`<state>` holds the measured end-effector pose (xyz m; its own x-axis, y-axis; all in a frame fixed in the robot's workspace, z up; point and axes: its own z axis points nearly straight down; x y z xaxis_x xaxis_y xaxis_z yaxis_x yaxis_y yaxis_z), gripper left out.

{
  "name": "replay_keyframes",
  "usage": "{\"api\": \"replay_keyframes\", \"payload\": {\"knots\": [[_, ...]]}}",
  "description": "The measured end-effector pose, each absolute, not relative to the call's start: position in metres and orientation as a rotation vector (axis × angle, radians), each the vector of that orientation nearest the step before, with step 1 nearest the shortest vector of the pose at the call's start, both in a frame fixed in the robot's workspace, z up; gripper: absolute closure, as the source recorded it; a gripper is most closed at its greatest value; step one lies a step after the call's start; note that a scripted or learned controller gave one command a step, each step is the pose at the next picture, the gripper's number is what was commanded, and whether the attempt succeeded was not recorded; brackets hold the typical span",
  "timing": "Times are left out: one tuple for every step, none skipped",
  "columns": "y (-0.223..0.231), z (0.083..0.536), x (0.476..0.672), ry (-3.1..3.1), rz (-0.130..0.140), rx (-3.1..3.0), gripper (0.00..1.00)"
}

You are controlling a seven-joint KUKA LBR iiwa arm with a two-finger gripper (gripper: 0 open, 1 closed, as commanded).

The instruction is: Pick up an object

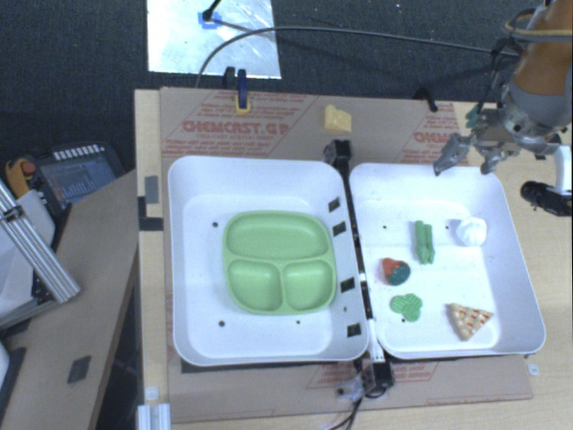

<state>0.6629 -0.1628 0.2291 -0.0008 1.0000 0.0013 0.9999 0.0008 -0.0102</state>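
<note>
**Claw open and empty above the right bin's far edge**

Your gripper (469, 156) hangs with its fingers spread wide, nothing between them, touching nothing, just past the far rim of the right bin (501, 195). Inside that bin lie a white lump (469, 231), a green stick (423, 241), a red piece (396, 270), a green floret (407, 306) and a pizza slice (468, 319).
</note>
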Motion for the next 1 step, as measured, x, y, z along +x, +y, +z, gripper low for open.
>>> {"api": "replay_keyframes", "payload": {"knots": [[-0.1623, 0.2372, 0.6654, -2.226, -0.001, -2.219, 0.00]]}}
